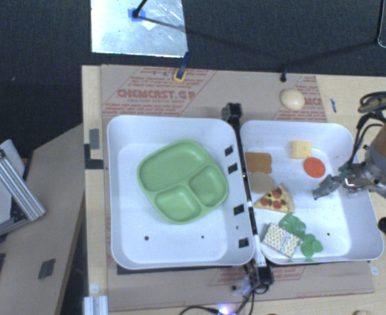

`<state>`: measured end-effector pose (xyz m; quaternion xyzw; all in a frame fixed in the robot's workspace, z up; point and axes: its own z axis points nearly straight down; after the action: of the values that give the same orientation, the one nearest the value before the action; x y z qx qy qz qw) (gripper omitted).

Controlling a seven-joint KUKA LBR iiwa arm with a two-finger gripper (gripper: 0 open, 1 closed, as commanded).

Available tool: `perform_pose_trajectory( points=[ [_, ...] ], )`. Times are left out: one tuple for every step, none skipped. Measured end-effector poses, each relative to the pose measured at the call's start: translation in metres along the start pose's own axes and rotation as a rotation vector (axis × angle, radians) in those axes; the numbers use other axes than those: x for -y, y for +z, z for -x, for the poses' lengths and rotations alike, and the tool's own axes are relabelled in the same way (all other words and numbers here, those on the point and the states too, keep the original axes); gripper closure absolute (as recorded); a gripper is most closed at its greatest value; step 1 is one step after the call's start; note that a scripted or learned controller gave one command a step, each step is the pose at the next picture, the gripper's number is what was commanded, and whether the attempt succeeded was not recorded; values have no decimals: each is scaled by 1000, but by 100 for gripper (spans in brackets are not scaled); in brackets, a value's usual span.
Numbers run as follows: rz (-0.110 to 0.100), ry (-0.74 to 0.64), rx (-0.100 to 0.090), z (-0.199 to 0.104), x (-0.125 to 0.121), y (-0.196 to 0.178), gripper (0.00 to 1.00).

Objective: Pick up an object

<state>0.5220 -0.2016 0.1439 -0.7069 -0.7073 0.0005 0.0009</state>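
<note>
The right bin (360, 241) holds several toy foods: a yellow cheese block (301, 149), an orange-red disc (314, 167), a brown toast slice (258, 162), a pale slice (262, 182) below it, a pizza slice (276, 199), a green leafy piece (299, 233) and a patterned white wafer (280, 240). My gripper (326, 188) hangs over the right half of this bin, just below and right of the orange-red disc and well right of the pizza slice. I see nothing in it.
The left bin (124, 241) carries a green compartment plate (183, 181). A beige egg-shaped object (292, 98) lies on the board behind the right bin. The arm's grey body (385, 163) and cables cover the right bin's far right edge.
</note>
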Motion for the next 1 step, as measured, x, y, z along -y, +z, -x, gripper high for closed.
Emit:
perform_pose_trajectory(
  points=[
    [-1, -1, -1, -10, -2, 55, 0]
  ],
)
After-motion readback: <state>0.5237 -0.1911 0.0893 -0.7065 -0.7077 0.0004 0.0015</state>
